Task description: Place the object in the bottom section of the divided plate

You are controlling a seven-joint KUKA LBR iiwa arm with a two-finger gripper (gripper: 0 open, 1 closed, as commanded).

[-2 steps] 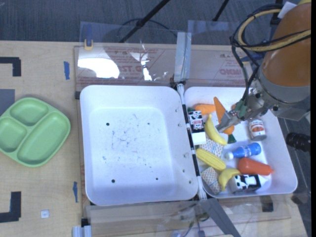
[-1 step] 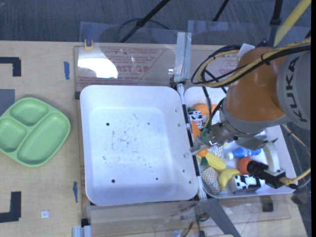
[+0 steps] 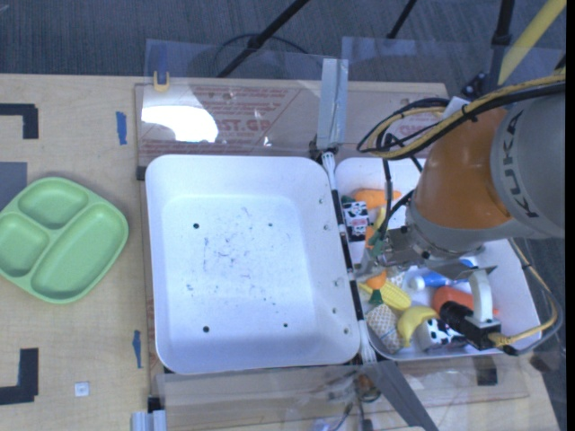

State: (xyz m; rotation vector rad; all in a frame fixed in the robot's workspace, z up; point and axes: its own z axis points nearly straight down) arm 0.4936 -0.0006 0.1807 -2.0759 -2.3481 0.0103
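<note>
**Camera Placement: Single Fixed Overhead View**

One camera, mounted above the bench point(image 3: 72, 106), looks down at a slant. Carpeted floor shows toward 12 o'clock, so the far side lies there. The left bin point(image 3: 243, 259) sits near centre; the right bin point(image 3: 526, 281) lies toward 3 o'clock, partly covered by the arm point(image 3: 467, 182). The green plate point(image 3: 58, 238) sits at 9 o'clock. Range is moderate.
</note>
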